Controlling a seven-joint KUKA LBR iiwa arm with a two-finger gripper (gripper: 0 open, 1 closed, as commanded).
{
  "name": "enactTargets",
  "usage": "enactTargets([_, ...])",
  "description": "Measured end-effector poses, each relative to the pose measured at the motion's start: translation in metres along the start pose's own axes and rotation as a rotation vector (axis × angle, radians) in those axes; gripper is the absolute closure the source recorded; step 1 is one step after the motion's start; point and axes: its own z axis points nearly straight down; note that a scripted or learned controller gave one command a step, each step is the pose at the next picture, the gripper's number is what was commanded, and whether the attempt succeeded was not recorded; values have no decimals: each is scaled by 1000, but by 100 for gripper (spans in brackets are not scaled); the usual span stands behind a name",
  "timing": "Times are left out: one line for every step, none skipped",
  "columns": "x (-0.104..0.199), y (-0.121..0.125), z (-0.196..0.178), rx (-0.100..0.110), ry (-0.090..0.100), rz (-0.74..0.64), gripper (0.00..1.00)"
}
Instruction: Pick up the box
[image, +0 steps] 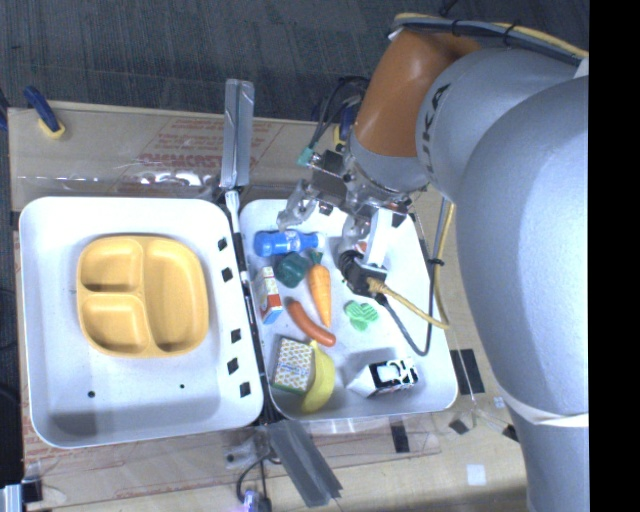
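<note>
Right bin (435, 395), near edge: box (293, 364), patterned face up, lying flat at near-left corner, touching a yellow banana (322, 383) that curls round its right side. Black-and-white item (393, 375) near-right, well apart from box.

Handling est.: small carton, prob. light, stiff-ish card, may dent if squeezed hard; flat top smooth. Best hold looks like across the two short free sides, fingers straddling from above; banana side crowded, bin wall close on left, so little room there. Risk: nudging the banana or catching the wall.

Mid bin: orange sausage-like piece (310, 322), carrot (319, 291), green ridged piece (362, 314), small red-white carton (270, 297) by left wall. Further: teal cup (293, 269), blue bottle (281, 243).

Far end of right bin: gripper (322, 212) hanging over blue bottle area, well apart from box. Fingers look spread, nothing betw. them. Grey arm w/ orange band (400, 95) behind.

Left bin (60, 400): yellow divided tray (143, 295), centre.

Desk (120, 130): far strip, printed card; blue clip (42, 110) far-left corner.
</note>
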Motion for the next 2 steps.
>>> enactTargets([69, -55, 75, 5, -2, 11, 0])
enactTargets([93, -66, 74, 2, -1, 345, 0])
